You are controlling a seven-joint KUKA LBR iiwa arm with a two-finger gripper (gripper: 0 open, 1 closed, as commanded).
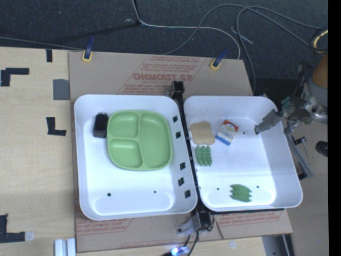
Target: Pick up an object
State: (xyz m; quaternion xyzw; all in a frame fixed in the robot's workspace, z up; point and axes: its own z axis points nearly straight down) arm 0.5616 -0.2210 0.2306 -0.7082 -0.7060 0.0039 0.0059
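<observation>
The right bin (277, 159) holds several small things. A tan bread-shaped piece (202, 133) lies near its left wall, with a ridged green piece (203, 156) just below it. A small red, white and blue carton (226, 132) rests to the right of the bread. Green pea pods (241, 192) lie near the front wall. My gripper (266, 124) hangs over the right bin's upper right corner, right of the carton and apart from every object. Nothing is seen held in it.
The left bin (85, 159) carries a green divided plate (140, 140) and a small black block (100, 125) beside the plate's left edge. A black clip strip (184, 159) joins the two bins. Cables cross the dark cloth behind the bench.
</observation>
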